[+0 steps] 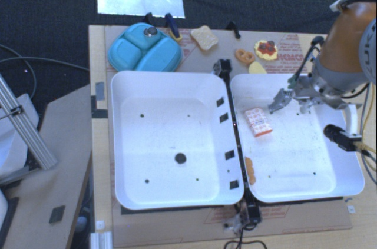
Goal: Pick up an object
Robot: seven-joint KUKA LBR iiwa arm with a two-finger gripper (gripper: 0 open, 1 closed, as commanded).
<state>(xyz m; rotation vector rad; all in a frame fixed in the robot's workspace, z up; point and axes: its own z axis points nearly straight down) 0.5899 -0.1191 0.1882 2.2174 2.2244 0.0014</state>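
A small dark disc [180, 158] is seen in the left bin [126, 124], a red-and-white carton [258, 122] lies in the right bin [347, 177], and the gripper [283, 100] hovers just beside it, its state indiscernible.

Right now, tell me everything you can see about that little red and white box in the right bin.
The box is a small flat rectangular packet, white with red print, and it looks like cardboard. It lies flat on the floor of the right bin, in the bin's upper left part, turned at a slant to the walls. Nothing rests on it and it touches only the bin floor. The gripper hangs just up and to the right of it, apart from it. The print is too small to read.
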